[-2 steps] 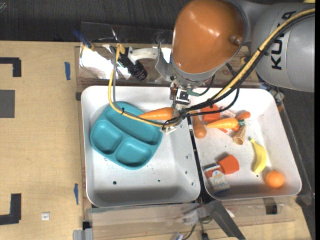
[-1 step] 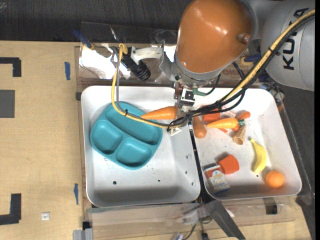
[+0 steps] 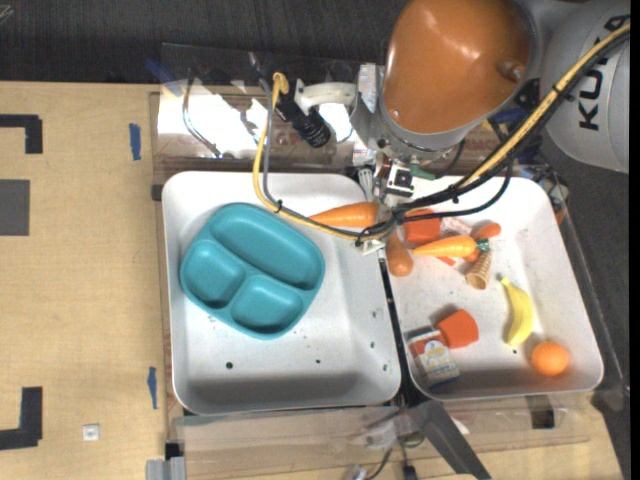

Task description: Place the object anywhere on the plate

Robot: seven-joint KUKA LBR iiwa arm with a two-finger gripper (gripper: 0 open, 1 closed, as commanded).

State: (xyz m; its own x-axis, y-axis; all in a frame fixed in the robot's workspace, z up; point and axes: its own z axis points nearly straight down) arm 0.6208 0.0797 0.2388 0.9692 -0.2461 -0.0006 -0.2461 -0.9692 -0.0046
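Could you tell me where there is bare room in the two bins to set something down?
Left bin: bare floor in front of and right of the teal plate. Right bin: crowded around the carrots, with the banana and orange filling the near right corner.

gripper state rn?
Gripper: cannot be told. It sits by the carrot at the left bin's right edge, short of the plate.

Right bin [image 3: 575, 268]: banana [image 3: 517, 312], orange [image 3: 549, 357], carton [image 3: 433, 356].
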